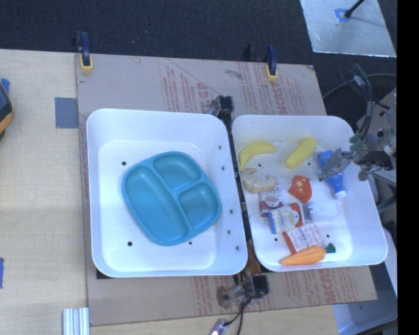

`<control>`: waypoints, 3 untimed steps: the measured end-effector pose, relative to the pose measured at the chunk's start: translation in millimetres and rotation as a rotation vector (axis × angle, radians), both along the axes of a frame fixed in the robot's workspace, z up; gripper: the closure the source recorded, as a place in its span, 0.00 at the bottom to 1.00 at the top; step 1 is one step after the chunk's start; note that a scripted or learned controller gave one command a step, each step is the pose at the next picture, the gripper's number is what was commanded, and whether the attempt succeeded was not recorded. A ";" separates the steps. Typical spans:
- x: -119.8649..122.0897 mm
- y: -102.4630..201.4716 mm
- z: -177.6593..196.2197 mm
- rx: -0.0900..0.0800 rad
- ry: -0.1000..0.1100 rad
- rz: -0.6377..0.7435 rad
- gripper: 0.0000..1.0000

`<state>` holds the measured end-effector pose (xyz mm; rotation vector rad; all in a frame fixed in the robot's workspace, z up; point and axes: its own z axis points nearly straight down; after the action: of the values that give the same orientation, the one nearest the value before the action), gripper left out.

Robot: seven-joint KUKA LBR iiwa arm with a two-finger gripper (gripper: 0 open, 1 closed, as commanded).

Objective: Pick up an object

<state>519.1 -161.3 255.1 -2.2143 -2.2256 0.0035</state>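
Two shallow white bins side by side on a cardboard sheet (pixel 195 82) clamped to a wooden desk (pixel 28 208). Left bin (pixel 101 187): holding one blue divided plate (pixel 171 197), lying flat near its middle. Right bin (pixel 363 246): holding small toy foods. Banana (pixel 255 152) at about 10 o'clock in that bin, corn cob (pixel 301 152) at 12, pale round piece (pixel 259 182) at 9, red piece (pixel 301 188) in the middle, small printed packets (pixel 288 220) just below it, carrot (pixel 304 256) at 6 by the near rim.

Tool (pixel 335 162) at about 2 o'clock over the right bin, entering from the right, low among blue pieces (pixel 333 181) there. Whether spread or pressed together: cannot tell. Nothing seen pinched or lifted.

Judged progress: early, at the reach, with grasp and lift not yet done.

Writing: red print along the cardboard edges and labels on the packets, too small to read.
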 end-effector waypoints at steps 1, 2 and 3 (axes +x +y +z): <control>28.8 30.4 -80.2 0.000 0.002 0.000 0.00; 54.6 19.5 -159.7 0.000 -0.005 -0.001 0.00; 55.5 19.4 -148.8 0.000 -0.006 0.002 1.00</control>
<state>574.6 -141.9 106.2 -2.2151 -2.2303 -0.0027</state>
